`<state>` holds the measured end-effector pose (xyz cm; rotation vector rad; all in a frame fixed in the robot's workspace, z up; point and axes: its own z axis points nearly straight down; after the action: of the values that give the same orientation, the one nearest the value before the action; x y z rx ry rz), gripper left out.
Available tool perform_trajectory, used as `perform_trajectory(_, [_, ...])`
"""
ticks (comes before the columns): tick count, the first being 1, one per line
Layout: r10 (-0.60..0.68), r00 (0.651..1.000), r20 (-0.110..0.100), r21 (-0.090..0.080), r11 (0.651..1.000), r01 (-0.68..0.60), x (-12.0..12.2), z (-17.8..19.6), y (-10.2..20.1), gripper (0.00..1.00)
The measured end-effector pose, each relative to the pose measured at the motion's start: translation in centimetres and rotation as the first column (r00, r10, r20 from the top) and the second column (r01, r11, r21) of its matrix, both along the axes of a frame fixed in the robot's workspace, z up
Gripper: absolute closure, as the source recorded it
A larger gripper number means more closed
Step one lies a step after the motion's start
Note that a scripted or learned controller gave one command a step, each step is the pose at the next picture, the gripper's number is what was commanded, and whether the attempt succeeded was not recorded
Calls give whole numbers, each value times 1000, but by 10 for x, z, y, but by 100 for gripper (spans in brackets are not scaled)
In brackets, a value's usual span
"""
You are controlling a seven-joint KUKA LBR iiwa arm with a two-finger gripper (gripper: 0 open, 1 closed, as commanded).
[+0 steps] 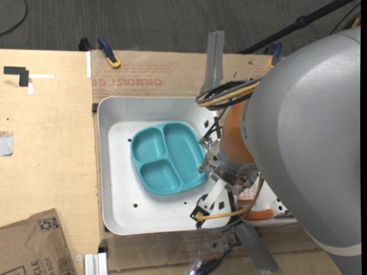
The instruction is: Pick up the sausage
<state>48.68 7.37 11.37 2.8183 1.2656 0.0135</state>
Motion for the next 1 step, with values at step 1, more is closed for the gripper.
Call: perform_trajectory(1, [-86,996,-2,-2,996,86,7,-3,-1,0])
